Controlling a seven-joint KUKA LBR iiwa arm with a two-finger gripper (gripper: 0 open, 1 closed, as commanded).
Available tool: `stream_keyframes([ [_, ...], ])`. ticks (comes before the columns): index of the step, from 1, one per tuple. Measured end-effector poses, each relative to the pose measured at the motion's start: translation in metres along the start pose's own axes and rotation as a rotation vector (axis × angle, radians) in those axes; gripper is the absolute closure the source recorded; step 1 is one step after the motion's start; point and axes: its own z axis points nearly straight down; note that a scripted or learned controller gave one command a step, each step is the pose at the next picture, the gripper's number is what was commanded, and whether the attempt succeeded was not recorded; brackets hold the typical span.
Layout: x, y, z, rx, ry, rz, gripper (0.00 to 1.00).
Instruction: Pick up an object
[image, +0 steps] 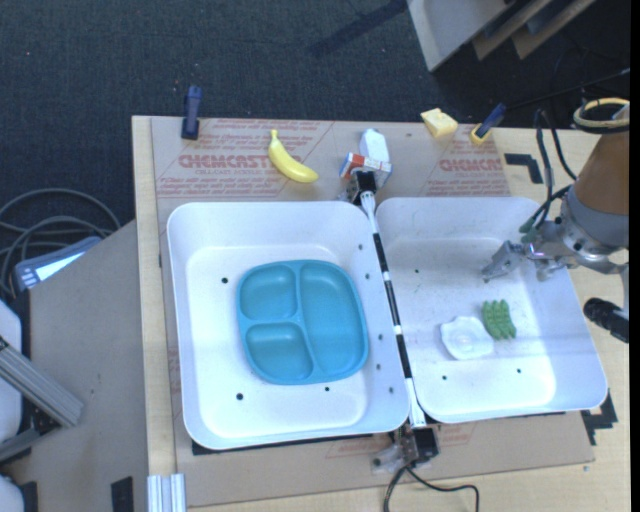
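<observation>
White lump (467, 337) touches green object (499, 319); gripper (512, 258) hovers nearby.

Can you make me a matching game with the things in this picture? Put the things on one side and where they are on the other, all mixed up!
Things:
1. blue plate
2. banana
3. green toy
4. gripper

Places:
A. on the board behind the bins
B. in the right bin, beside a small white thing
C. in the left bin
D. over the right bin's far part

Pairs: 1-C, 2-A, 3-B, 4-D
</observation>
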Motion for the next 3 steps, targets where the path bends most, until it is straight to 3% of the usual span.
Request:
stream_keyframes([
  [1, 0.031, -0.045, 0.052, 0.000, 0.000, 0.001, 0.00],
  [2, 0.031, -0.045, 0.042, -0.003, -0.001, 0.001, 1.00],
  [3, 0.104, -0.057, -0.087, -0.002, 0.000, -0.001, 1.00],
])
